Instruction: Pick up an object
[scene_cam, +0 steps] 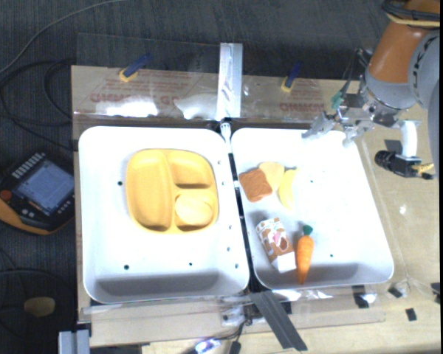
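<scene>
Orange carrot (303,257) in right bin (354,198), fingers (332,126) apart, empty, arm (399,50) cut off at frame edge

The grey arm (417,65) reaches in from the far right, its orange band (395,46) just above the wrist; the gripper (338,127) hangs at the far right, fingers spread apart, nothing between them.

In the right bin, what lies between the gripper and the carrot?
In the camera view, bare white floor of the right bin separates the gripper from the carrot; the pale yellow piece lies just left of that line.
</scene>
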Robot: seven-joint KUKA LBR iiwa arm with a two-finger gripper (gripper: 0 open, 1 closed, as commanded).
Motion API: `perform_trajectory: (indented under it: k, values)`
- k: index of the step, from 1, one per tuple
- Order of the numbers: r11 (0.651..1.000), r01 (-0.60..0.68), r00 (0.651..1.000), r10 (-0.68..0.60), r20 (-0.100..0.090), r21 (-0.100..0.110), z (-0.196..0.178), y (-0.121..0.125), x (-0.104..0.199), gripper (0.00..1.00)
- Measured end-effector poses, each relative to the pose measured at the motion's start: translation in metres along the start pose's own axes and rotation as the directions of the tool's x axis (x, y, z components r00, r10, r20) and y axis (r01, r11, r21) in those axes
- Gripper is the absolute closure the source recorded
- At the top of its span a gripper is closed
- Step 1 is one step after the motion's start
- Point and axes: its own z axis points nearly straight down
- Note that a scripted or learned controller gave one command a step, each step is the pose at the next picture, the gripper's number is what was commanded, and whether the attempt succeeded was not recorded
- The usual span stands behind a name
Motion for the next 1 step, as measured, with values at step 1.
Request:
perform_trajectory:
  k: [1]
  values:
    - [0.996, 0.090, 0.996, -0.090, 0.001, 0.001, 0.0812, -0.0063, 0.0426, 0.00]
